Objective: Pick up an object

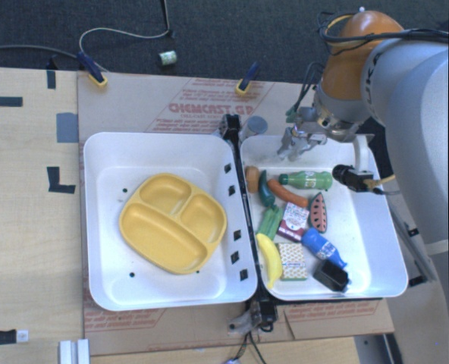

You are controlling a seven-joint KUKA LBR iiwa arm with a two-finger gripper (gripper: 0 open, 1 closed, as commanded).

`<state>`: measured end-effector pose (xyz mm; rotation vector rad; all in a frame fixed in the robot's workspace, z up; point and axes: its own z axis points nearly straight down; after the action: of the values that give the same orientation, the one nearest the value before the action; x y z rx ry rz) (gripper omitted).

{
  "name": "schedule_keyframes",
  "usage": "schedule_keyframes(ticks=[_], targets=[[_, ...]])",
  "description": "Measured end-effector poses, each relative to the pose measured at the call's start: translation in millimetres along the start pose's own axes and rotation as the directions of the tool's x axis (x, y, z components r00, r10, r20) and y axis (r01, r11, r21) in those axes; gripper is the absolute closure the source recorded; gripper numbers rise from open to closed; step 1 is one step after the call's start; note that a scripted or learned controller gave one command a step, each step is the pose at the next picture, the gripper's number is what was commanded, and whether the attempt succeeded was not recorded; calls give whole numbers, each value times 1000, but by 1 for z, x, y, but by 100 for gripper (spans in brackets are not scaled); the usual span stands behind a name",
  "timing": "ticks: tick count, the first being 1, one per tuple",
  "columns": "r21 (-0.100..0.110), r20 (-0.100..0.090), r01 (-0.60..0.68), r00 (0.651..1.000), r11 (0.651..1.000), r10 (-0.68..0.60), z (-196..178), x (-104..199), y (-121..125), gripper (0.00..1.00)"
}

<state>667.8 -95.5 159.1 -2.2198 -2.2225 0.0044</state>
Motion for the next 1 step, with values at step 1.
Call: schedule_keyframes(ticks=[1], targets=[[0, 0, 0, 1000, 1000, 0, 10, 0, 0, 100]])
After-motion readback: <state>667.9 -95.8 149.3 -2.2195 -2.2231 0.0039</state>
